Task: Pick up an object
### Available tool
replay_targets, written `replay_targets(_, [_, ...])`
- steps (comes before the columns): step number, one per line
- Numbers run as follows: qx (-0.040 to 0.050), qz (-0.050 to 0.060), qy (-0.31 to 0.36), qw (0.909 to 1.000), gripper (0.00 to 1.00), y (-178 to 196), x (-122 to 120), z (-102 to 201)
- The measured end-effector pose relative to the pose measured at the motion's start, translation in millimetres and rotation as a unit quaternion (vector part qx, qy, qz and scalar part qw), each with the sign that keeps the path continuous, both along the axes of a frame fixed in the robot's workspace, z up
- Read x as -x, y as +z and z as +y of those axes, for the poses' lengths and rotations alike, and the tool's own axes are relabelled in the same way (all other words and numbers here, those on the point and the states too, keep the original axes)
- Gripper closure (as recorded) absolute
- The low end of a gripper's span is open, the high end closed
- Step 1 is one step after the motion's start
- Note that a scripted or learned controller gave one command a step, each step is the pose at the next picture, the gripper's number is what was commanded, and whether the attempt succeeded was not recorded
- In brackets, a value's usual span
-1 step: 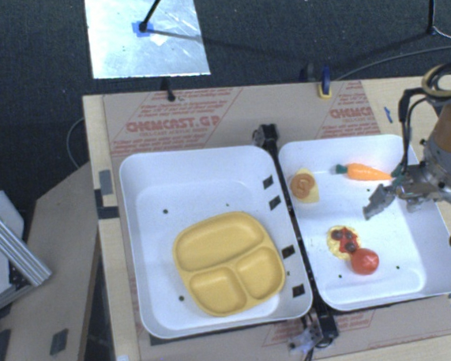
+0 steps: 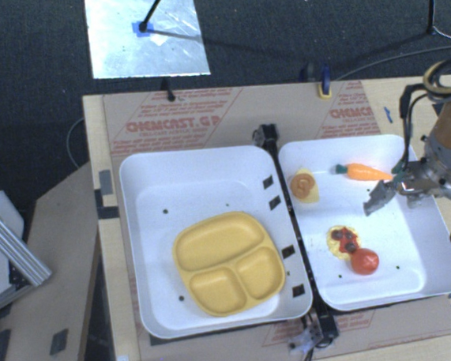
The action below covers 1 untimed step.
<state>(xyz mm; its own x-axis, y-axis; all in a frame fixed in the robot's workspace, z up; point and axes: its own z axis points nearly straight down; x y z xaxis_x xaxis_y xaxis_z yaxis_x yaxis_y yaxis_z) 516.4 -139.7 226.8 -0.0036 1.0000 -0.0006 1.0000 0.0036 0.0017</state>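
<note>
In the right bin [image 2: 436, 270] lie several toy foods. An orange carrot [image 2: 364, 172] with a green end rests near the far wall. A round tan piece on a pale slab [image 2: 303, 186] sits at the far left corner. A flat yellow piece with red and dark toppings [image 2: 343, 240] lies mid-bin, and a red tomato [image 2: 365, 261] touches its near side. My gripper [image 2: 387, 193] hangs over the right part of this bin, just below and right of the carrot's tip, with nothing visibly in it.
The left bin [image 2: 146, 223] holds a yellow three-compartment tray [image 2: 228, 261]. A black divider with clips [image 2: 286, 217] runs between the bins. The grey arm with cables [image 2: 449, 154] comes in over the right bin's right wall. A metal sheet [image 2: 146, 34] lies beyond the bench.
</note>
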Motion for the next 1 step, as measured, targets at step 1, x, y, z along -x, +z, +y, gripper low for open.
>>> replay_targets(1, [-0.0006,0.002,-0.001,1.0000,0.00,-50.8,10.2,-0.9])
